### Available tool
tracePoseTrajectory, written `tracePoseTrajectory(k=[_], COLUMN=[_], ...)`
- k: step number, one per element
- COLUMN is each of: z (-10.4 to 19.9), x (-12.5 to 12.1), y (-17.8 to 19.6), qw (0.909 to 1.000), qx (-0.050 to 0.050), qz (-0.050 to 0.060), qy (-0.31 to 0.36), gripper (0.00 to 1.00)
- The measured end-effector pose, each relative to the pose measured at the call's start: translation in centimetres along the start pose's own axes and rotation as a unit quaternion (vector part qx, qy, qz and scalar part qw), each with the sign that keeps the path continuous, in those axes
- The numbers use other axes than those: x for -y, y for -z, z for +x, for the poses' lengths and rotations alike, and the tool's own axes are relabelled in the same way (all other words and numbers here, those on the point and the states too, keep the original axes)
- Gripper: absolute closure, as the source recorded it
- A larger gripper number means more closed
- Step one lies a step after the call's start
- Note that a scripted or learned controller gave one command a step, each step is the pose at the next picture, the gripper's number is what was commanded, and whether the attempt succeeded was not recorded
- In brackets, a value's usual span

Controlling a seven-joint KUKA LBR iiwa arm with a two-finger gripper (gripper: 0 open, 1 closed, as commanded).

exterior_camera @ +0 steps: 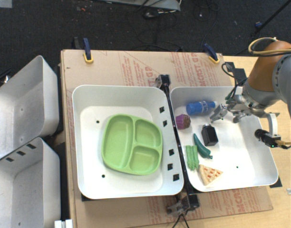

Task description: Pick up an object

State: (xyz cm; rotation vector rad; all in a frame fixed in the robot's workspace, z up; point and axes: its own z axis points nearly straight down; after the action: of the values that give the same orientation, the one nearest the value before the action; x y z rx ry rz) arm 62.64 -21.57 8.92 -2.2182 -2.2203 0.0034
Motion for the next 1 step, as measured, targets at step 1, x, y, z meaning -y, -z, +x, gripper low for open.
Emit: tracePoseTrajectory(k=[1], z=[-0.02], x=[-0.2], y=[1.45], qw=[1.0], qx=[0.001], qz=[-0.004], qy=[0.001], gripper=[1.0])
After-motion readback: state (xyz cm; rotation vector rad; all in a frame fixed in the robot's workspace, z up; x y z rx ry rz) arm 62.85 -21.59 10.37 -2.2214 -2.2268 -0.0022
